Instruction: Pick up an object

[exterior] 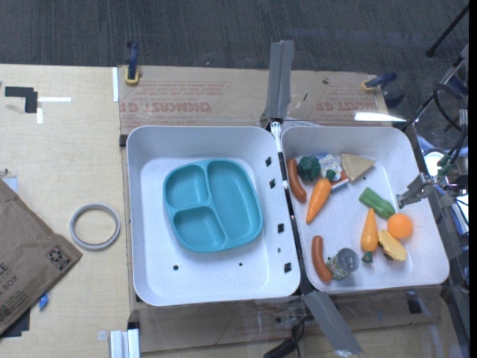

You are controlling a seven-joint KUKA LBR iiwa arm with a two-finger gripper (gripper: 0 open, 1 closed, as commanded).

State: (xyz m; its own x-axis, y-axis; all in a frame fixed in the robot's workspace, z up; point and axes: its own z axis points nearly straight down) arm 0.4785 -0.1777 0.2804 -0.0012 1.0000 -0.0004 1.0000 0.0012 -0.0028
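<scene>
- You have two white bins side by side on the surface [59,155]: the left bin [141,222] and the right bin [417,271], meeting at a shared middle edge.
- In the left bin lies a teal divided plate [213,205] with three compartments, set near the middle of the bin floor.
- The right bin carries all the toy food you could pick from.
- Along its left wall lies a reddish sausage [297,180], and just beside it a carrot [318,198] slants with its tip toward the near side.
- A small broccoli piece [309,167] sits at the carrot's upper end, near a tan bread wedge [356,166] toward the far wall.
- A green pepper piece [376,202] lies near the middle right, with an orange ball [400,226] just beside it.
- A second carrot [369,232] stands lengthwise below the green piece, and a yellow piece [393,246] touches the orange ball on its near side.
- Near the front wall lies a second sausage [320,259], touching a grey round object [345,260].
- At the right bin's right rim you can see a thin metal part that looks like the claw [419,191], close to the orange ball; you cannot tell whether it is released or clenched, and nothing shows in it.
- On the surface left of the bins lie a tape ring [95,225] and a brown cardboard box [26,259].
</scene>
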